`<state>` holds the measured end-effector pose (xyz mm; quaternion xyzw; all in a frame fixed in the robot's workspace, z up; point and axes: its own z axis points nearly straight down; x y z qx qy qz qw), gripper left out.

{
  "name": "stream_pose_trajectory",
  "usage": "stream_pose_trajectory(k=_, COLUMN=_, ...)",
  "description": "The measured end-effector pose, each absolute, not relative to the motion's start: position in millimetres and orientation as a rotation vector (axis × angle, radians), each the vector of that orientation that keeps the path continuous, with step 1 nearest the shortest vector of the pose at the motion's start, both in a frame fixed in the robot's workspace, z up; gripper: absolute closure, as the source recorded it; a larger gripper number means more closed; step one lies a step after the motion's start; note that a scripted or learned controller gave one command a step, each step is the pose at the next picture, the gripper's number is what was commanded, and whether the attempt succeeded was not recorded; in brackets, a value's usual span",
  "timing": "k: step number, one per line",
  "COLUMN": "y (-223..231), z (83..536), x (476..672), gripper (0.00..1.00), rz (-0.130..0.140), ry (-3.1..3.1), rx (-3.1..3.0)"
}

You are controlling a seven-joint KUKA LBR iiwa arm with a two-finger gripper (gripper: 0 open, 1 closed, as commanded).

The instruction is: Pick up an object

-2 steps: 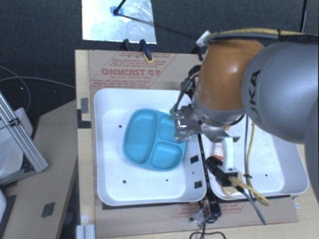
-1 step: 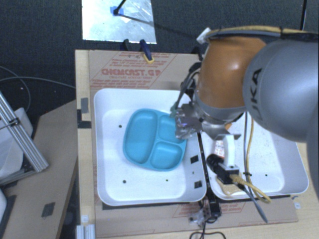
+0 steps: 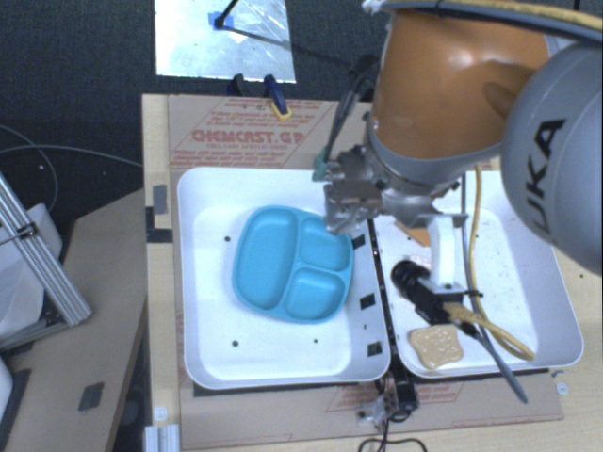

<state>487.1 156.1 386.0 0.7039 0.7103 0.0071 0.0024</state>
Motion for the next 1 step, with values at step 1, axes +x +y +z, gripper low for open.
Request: stream_pose_trajectory(k=1, y=153.8, z=390.9, x=487.7, gripper=1.00, rz=0.009, ry=2.230, rx=2.208)
